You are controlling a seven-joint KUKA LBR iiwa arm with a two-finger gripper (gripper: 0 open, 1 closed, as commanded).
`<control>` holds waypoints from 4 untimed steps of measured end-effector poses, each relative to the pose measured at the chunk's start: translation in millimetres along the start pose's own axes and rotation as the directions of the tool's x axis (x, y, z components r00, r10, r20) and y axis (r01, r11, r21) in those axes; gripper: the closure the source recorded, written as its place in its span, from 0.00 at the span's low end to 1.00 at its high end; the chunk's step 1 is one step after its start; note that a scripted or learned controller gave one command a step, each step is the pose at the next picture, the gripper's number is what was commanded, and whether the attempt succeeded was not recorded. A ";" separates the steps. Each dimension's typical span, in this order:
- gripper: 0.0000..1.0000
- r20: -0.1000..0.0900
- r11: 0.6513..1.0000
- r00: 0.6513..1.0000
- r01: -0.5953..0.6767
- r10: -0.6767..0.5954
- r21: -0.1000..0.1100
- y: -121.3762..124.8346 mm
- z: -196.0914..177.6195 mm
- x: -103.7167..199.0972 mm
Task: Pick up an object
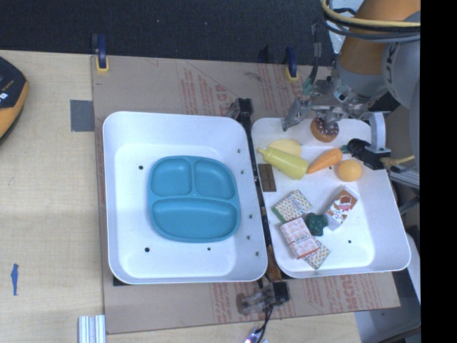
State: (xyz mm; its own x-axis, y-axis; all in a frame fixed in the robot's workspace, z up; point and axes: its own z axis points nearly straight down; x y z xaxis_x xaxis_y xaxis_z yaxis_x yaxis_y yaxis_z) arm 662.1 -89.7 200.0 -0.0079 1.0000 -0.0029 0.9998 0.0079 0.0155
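The hand (pixel 319 117) is seen at the far edge of the right bin (pixel 389 213), directly over a small donut (pixel 325 128) lying there. Whether anything is grasped cannot be told. A short straight descent is judged sufficient.

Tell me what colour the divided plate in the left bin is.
The divided plate is light blue, seen clearly in the camera view against the white left bin.
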 end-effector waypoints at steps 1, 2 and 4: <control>0.00 -0.005 1.000 1.000 0.001 0.000 0.025 -73.1 7.4 44.1; 0.00 -0.001 1.000 1.000 -0.010 0.010 0.028 -137.9 43.6 -9.9; 0.00 -0.002 1.000 1.000 -0.005 0.005 0.020 -14.0 91.2 -11.5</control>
State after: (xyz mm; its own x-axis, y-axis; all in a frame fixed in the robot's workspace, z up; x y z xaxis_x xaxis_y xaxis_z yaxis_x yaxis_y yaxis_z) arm 649.6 -101.6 108.6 -0.0027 1.0000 -0.0006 1.0000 0.0027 -0.0047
